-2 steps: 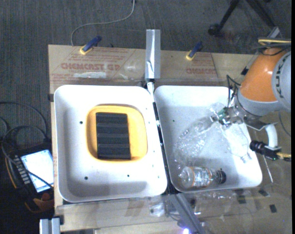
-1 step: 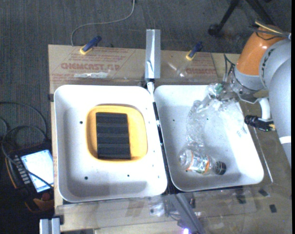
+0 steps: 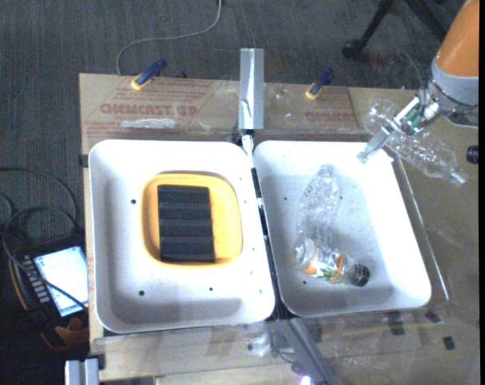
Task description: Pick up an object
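Gripper [image 3: 394, 139] sits at about two o'clock in camera view, above the far right corner of the right bin [image 3: 414, 283]. Transparent fingers blur into the bench; whether they are spread or pressed together, cannot tell. Nothing visibly between them. Clear plastic bottle [image 3: 324, 231] lies crumpled in the right bin, dark cap toward five o'clock, orange-and-green label near the cap end. Left bin [image 3: 114, 295], at nine o'clock, holds a yellow tray [image 3: 230, 215] with a black ribbed block [image 3: 186, 223] resting inside it. Orange wrist band [image 3: 462, 34] at upper right.
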Controlling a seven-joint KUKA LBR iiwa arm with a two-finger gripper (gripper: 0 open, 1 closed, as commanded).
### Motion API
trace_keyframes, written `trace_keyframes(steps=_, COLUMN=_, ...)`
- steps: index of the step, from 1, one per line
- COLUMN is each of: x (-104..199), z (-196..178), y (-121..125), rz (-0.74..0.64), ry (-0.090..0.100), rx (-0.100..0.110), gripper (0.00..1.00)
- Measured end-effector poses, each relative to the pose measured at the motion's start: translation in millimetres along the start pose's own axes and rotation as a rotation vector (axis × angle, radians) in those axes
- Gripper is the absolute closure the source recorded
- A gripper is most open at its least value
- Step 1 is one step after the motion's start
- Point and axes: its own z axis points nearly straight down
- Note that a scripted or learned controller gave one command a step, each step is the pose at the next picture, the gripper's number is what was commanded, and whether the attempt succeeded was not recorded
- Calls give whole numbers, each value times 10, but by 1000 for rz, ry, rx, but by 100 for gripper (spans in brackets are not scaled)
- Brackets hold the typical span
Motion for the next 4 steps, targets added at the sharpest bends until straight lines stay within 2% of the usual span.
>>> trace_keyframes(steps=1, x=947, z=872, y=-355, rz=-158, ry=6, rx=-1, gripper=0)
trace_keyframes(steps=2, x=503, z=1418, y=185, rz=-188, ry=-4, rx=-9, gripper=0)
trace_keyframes(steps=3, x=508, z=1316, y=198, rz=-188, ry=-3, rx=-12, gripper=100)
trace_keyframes(steps=4, x=1203, z=539, y=768, rz=-68, ry=4, rx=-2, gripper=100)
